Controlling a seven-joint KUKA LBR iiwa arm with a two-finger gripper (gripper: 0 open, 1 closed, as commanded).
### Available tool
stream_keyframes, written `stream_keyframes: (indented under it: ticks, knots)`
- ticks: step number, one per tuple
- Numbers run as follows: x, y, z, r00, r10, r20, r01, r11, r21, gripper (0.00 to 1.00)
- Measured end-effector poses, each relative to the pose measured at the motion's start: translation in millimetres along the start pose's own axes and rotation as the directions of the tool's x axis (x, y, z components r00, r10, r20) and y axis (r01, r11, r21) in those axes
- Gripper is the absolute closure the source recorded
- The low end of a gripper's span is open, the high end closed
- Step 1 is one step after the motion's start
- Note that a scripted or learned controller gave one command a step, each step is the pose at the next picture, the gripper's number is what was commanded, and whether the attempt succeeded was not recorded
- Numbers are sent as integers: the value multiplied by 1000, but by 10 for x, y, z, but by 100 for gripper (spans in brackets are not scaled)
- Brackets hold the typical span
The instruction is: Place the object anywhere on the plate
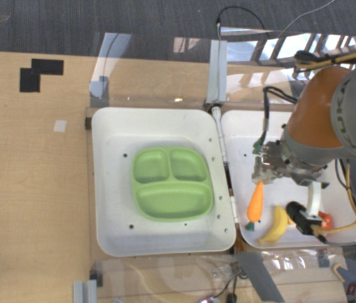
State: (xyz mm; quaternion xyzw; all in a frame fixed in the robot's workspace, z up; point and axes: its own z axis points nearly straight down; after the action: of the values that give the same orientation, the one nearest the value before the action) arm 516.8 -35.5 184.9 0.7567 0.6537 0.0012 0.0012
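Just the one overhead camera here, looking down at a slant. The wooden bench [33, 201] has two shallow white plastic bins side by side. The left bin [112, 169] holds a light green plastic plate with three compartments [172, 202], two small ones on the far side and one wide one on the near side. It sits roughly in the middle of its bin, and there's nothing on it.

All the action is in the right bin [241, 137]. The grey arm with the orange band [329, 115] comes in from the right and covers a good chunk of that bin. Its two-finger gripper [267, 169] is over the bin's left half, right at the upper end of a small orange toy carrot [255, 202]. Honestly can't tell if the gripper is clenched or released, and I can't tell if it's touching the carrot either; too much metal clutter there.

The carrot lies along the bin floor, close to the wall between the two bins, so it's not on the plate yet. Just beside it, toward the near right, is a yellow toy banana [277, 225] curving along the near wall. There are also some black block-shaped marks [39, 73] on the bench at the far left.
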Motion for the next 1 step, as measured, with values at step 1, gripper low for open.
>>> stream_keyframes:
  ticks: [1]
  knots:
    - [736, 372, -53, 979, -203, 0, 203, 979, 0, 100]
